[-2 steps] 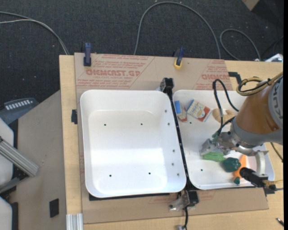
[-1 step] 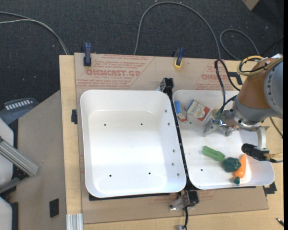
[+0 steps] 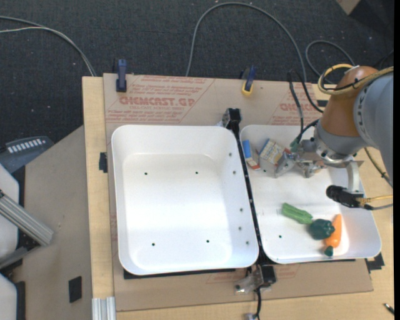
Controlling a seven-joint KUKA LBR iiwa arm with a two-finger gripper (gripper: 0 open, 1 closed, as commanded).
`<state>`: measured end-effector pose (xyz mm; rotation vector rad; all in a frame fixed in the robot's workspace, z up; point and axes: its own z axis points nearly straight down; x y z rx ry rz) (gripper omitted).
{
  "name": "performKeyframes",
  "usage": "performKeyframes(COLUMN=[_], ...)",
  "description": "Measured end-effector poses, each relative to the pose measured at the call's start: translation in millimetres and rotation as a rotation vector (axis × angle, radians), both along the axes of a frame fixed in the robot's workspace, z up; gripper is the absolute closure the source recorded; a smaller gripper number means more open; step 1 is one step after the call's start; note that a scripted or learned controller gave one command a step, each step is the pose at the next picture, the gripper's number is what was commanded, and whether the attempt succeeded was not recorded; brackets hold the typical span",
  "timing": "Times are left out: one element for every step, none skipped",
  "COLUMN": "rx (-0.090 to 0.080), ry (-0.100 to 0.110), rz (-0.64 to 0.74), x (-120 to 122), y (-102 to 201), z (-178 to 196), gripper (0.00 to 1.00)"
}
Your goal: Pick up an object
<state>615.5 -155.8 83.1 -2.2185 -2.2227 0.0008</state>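
The gripper [image 3: 294, 164] sits in the upper part of the right bin [image 3: 369, 247], right of centre in the frame, hanging below the grey arm [image 3: 375, 106] with its orange band [image 3: 340, 112] that enters from the upper right; how its metal tip is set cannot be told from this slant, nor whether anything is caught in it; just to its left, touching or nearly touching the tip, lies a small pale box-like object [image 3: 270, 152] with printed faces, tilted against the bin floor; further left, close to the divider between the bins, a small blue object [image 3: 247, 149] stands with something orange-red [image 3: 253, 164] just below it; a black cylindrical piece [image 3: 344, 195] juts out under the wrist toward the right rim; lower in the same bin, well apart from the gripper, a green elongated toy [image 3: 295, 213] lies at a slant, its lower end near a dark green lumpy piece [image 3: 322, 229], and an orange carrot-like toy [image 3: 336, 232] lies just beside that, near the lower right rim; the left bin [image 3: 125, 187] fills the middle of the frame, its floor marked by small dark dots; both bins rest on a cardboard sheet [image 3: 169, 94] printed in red, held at its top edge by a blue clamp [image 3: 120, 72] and a yellow-tipped clamp [image 3: 249, 81]; cables [image 3: 250, 19] loop across the dark floor above.
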Motion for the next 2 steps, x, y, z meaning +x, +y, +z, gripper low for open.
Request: performKeyframes(rx=[0.0,0.004], ry=[0.0,0.0], rz=[-0.001,-0.003], x=[38.9,41.3], y=[-2.6,-67.5], z=[-0.1,5.3], gripper=[0.0,0.0])
